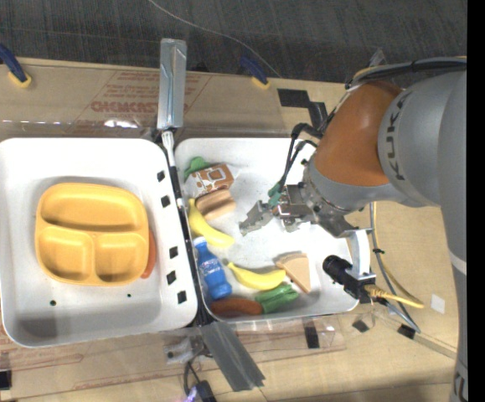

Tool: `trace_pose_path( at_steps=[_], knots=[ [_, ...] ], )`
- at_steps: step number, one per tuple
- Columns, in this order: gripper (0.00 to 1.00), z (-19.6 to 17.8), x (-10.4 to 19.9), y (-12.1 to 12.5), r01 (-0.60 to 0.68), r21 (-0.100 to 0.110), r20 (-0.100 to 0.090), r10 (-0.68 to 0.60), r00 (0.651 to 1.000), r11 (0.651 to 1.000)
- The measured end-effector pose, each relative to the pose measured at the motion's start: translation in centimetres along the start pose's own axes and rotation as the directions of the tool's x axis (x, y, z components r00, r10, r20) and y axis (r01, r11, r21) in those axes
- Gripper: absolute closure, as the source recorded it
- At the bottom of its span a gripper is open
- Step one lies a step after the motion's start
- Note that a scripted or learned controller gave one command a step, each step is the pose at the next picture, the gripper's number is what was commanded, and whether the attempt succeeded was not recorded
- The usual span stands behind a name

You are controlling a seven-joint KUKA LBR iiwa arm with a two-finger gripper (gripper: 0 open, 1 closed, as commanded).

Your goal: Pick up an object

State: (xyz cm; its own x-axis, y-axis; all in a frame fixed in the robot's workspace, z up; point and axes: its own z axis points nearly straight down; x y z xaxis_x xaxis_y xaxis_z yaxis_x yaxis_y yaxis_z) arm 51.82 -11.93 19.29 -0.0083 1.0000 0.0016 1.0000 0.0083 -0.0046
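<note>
Gripper [255, 218] hangs over the middle of the right bin [250, 153], fingers pointing left; can't tell if they're apart or closed, and nothing visible between them. Arm [376, 145] comes in from the right, orange band above the wrist.

Nearest obj: the brown bun-like piece [215, 205], just left of the tips, not touching as far as I can see. Below-left of it, a banana [208, 229] along the bin's left wall. Above the bun, a small box w/ green bit [206, 174].

Lower in the bin, apart from the gripper: wedge [295, 270], 2nd banana [257, 276], blue bottle [211, 271], green item [278, 297], red-brown item [235, 306] at the bottom edge.

Left bin [16, 249] holds a yellow tray [91, 231], well away from the gripper.
</note>
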Motion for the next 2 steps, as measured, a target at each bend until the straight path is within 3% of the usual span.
trace_pose_path(
  at_steps=[1, 2],
  knots=[
    [0.0, 9.0, -2.0, -4.3, -0.005, 0.005, -0.001, 0.005, 1.0, 1.0],
    [0.0, 9.8, 1.0, -4.0, 0.086, -0.012, 0.015, -0.086, 0.996, 0.996]
  ],
)
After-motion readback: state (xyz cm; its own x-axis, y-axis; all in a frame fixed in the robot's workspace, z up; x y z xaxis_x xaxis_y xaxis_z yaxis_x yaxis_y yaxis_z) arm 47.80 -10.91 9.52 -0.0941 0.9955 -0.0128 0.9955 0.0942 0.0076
